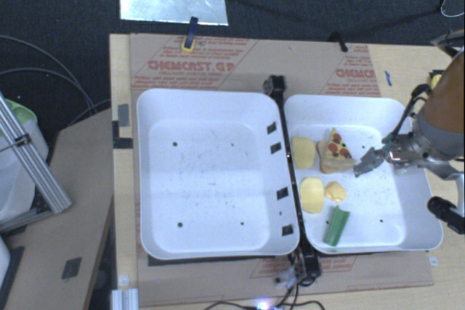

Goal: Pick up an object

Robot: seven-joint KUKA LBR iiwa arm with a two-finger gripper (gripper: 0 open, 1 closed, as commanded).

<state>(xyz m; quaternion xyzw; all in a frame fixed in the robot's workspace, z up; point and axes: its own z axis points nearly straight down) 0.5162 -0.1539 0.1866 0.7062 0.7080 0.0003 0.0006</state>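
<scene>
The arm is reaching in from the right over the right bin, and its jaws are hanging low at the right edge of the pizza slice. Whether the jaws are spread or closed cannot be told from here; the tip is showing as one grey wedge, and nothing is visibly sitting between the fingers.

All the loose things are lying in the left half of the right bin. The pizza slice is lying nearest, directly to the left of the jaws and seemingly touching them, its point aiming toward the bin's far wall. Beyond it, near the divider, a yellow lump is resting. Toward the front, two more yellow pieces are sitting side by side, and a green stick is lying in front of them, its long axis running slightly slanted toward the near wall.

The left bin is standing beside it on the desk. Judging from this, the pizza slice is the likely target, needing only a short shift left.
</scene>
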